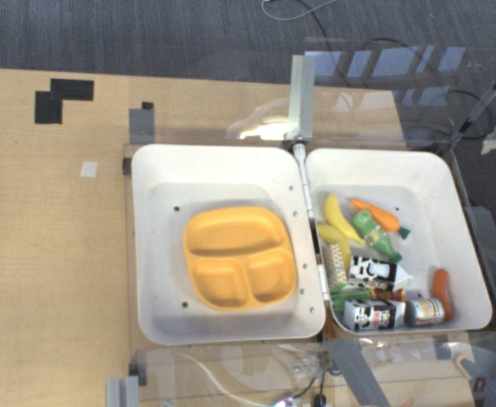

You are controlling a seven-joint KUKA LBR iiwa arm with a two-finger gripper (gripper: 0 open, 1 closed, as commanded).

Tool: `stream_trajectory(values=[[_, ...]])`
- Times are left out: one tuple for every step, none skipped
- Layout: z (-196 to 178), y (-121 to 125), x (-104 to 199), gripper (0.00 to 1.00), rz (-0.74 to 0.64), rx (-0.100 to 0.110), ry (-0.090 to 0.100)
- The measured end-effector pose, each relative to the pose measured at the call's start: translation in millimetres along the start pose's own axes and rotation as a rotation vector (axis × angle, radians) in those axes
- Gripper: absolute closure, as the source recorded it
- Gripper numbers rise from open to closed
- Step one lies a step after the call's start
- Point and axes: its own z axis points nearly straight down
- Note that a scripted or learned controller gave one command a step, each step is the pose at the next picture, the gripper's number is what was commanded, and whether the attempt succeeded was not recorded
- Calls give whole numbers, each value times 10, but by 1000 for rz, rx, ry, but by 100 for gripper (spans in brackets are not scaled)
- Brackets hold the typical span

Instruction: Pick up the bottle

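Observation:
A small green bottle lies on its side in the right white bin, near the bin's middle, its neck pointing toward the lower right. A yellow banana lies against its left side. Just above it rests an orange carrot. A cow-patterned carton sits right below the bottle.
The right bin's front holds a second cow-patterned carton, a metal can, a red sausage and some green pieces. An orange compartment plate lies in the left bin. A metal post stands behind the bins.

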Motion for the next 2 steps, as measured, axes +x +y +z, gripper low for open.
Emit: stream_trajectory(values=[[-292, -213, -343, 0, -302, 0, 0], [-291, -366, -446, 0, -638, -1, 0]])
